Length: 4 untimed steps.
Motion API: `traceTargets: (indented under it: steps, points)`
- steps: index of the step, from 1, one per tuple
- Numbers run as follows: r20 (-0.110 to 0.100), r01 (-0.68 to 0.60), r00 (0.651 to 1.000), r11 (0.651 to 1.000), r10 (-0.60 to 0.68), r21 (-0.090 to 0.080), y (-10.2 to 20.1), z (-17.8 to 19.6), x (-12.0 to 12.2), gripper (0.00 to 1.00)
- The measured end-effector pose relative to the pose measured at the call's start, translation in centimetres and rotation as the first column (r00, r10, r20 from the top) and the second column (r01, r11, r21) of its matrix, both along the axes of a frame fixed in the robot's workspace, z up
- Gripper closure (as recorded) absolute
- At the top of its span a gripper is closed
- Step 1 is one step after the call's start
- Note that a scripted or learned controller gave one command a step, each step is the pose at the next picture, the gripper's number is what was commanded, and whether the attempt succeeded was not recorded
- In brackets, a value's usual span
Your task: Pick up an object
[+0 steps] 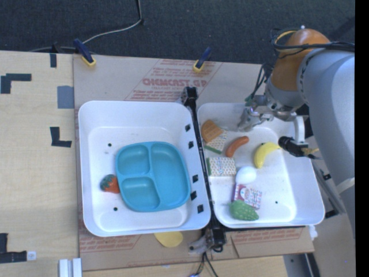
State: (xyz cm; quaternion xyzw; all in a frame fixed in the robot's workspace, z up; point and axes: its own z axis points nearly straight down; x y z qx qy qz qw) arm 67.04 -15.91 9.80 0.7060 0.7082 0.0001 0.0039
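Bottom of frame first: a yellow flat disc (168, 239) lies on the cardboard just below the left white bin (92, 154); inside that bin sit a blue plastic divided tray (153, 175) and, touching its left edge, a small red-and-green strawberry-like toy (108, 183). The right white bin (300, 203) holds the clutter: a green bumpy toy vegetable (244, 212) at the lower centre, a pink-and-white printed packet (248, 196) just above it, a white egg-shaped ball (246, 175), a pale patterned square cracker (222, 166), a yellow toy banana (264, 153), an orange-red toy sausage (236, 145), and a tan ridged waffle piece (211, 131). The gripper (252, 118) hangs at the bin's upper edge, above the sausage and apart from it; can't tell its opening, nothing visibly held. Likely target is the sausage: small, smooth, rounded, lying diagonally. Risks: it rolls or squirts out under a pinch, the fingers clip the bin's far wall, or the neighbouring banana gets nudged.
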Motion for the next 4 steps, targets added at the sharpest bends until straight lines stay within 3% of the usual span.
traceTargets:
  steps: [1,2,3,4]
  points:
    - [-0.001,0.000,1.000,1.000,0.000,0.000,0.0,0.0,0.0,0.00]
    - [-0.004,0.002,1.000,1.000,-0.002,0.003,4.3,-1.2,-3.7,0.00]
    - [-0.022,0.001,1.000,1.000,-0.001,0.001,5.8,-1.3,-0.5,0.00]
    - [-0.011,0.001,1.000,1.000,-0.001,0.005,3.9,-1.3,-0.3,0.00]
